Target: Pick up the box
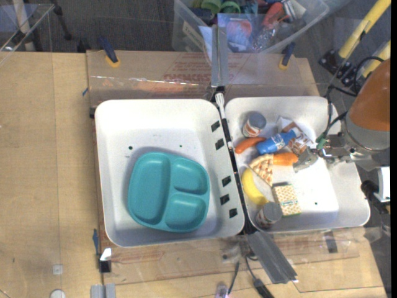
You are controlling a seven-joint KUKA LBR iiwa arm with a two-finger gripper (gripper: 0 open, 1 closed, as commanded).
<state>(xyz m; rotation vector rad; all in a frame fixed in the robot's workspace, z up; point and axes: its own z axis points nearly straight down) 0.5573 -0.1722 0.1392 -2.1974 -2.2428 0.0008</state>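
Note:
The box [286, 199] is small, tan with a green-dotted pattern. It lies flat near the front of the right bin [347, 207], between a yellow banana [252, 187] and bare bin floor. My gripper [306, 159] hangs over the middle of that bin, above and to the right of the box and apart from it. It sits close to an orange carrot-like toy [284, 159]. The view is too coarse to read its state. The grey arm with its orange band [377, 101] comes in from the right.
The right bin also holds a pizza-slice toy [263, 167], a blue bottle [273, 144], an orange piece [248, 145], a tin [254, 124] and a dark can [269, 213] touching the box's left corner. A teal divided plate [168, 191] lies in the left bin [118, 129].

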